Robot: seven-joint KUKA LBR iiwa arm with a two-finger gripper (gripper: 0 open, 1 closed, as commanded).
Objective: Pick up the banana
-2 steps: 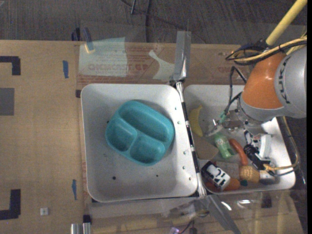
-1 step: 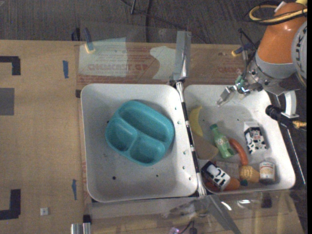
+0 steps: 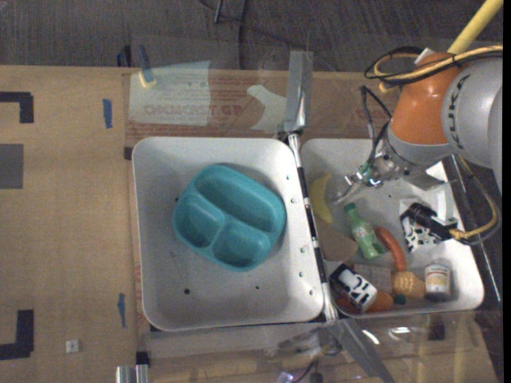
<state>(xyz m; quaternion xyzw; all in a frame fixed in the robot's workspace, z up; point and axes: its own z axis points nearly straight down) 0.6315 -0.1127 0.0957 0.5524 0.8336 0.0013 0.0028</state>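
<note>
Yellow and curved, the banana [image 3: 321,199] lies just left of my end effector [image 3: 357,183], against the right bin's [image 3: 471,282] left wall. I cannot tell how that end effector stands. Below it a green bottle [image 3: 364,234] and carrot [image 3: 393,247] crowd close.
</note>
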